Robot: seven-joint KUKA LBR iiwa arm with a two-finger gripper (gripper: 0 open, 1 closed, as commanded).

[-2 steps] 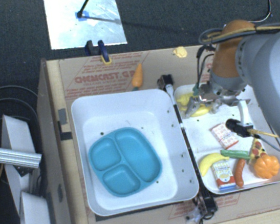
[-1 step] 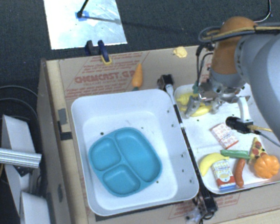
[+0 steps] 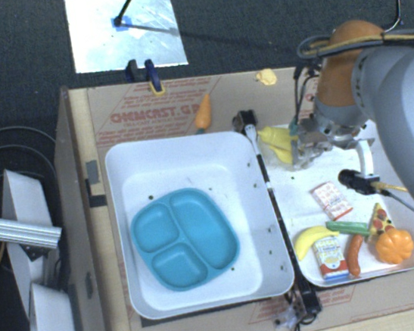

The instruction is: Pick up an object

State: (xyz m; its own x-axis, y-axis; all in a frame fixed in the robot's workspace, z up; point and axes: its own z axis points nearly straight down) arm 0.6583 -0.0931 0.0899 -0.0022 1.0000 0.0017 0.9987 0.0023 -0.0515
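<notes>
Here we are over the right bin [image 3: 297, 200], and the tool [image 3: 303, 153] hangs low at its far left corner, right against the yellow toy [image 3: 275, 141], which lies tucked by the wall where the 2 bins meet. That looks like the pick in hand, and the spot explains the pose: the arm reaches in from the right and tips inward, probably because the corner leaves no room on the wall side. Whether the tool is apart or together I cannot tell, since the wrist covers it from above, and nothing shows the toy lifted or clamped. So I judge the grasp not yet made. The other candidates sit bunched at the near end of this bin: a banana [image 3: 308, 240], a carton [image 3: 328, 255], a sausage [image 3: 355, 253] and a red packet [image 3: 330, 198] a bit nearer the middle, all well apart from the tool. The left bin [image 3: 189, 146] carries just 1 blue tray [image 3: 183, 237], flat and wide, a poor fit for a narrow grip. A carrot [image 3: 202, 113] rests outside, on the cardboard [image 3: 153, 109] behind the bins. The risk here is the toy sliding along the wall instead of rising.
</notes>
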